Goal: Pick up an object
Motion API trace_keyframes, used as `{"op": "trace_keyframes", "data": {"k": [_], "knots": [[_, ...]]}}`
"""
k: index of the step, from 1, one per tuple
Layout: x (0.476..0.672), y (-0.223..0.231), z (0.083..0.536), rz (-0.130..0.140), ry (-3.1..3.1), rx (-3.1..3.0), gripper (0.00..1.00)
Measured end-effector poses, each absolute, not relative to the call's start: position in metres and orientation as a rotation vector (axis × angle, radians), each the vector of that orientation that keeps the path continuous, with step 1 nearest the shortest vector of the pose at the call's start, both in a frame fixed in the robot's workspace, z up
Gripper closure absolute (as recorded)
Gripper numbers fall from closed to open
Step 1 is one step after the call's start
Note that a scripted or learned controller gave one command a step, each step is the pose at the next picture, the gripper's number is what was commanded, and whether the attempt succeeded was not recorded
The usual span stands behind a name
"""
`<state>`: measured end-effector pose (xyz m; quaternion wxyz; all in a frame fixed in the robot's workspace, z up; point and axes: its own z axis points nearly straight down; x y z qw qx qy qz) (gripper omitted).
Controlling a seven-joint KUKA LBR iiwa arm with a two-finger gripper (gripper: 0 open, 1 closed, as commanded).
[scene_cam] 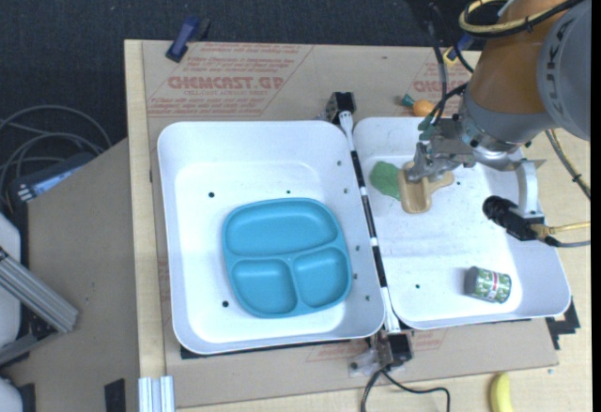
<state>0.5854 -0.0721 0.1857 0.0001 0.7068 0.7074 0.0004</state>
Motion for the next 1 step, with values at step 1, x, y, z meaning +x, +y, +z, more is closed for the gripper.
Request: {"op": "trace_keyframes", "data": {"k": [1], "knots": [[0.5556,-0.0062,0.2321,0.002,2.224,2.220,1.00]]}}
